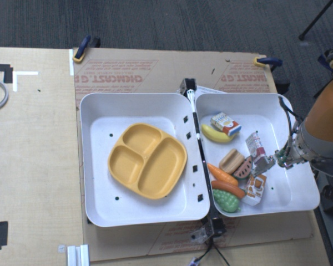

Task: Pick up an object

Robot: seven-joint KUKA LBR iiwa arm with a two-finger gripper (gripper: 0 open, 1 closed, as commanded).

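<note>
The silver snack packet lies in the right bin, long axis running up-and-down the view, its lower end just left of the gripper. The gripper sits low over the bin's middle, coming in from the right; I cannot tell how it is set, and nothing is visibly held.

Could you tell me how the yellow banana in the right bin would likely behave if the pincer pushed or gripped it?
The banana looks like a smooth, rigid toy, so it may slip between fingers. Its curved shape suggests it could pivot or rock when nudged. A small carton leans against it and would probably shift too.
</note>
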